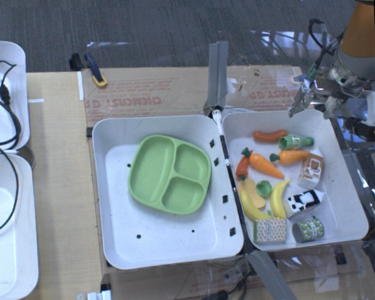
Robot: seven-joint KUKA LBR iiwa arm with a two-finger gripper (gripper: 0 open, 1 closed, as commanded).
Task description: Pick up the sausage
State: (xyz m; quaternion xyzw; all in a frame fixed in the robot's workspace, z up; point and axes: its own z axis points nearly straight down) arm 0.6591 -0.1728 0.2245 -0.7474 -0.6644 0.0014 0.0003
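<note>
The sausage is a short orange-red link lying flat near the back of the right bin. It lies apart from the other food, just left of a green bottle. My gripper hangs over the bin's back right rim, up and to the right of the sausage. Its fingers are spread open with nothing between them.
The right bin also holds two carrots, a red pepper, bananas, an orange carton, a cow-print carton, a cracker box and a green can. A green divided plate lies in the left bin.
</note>
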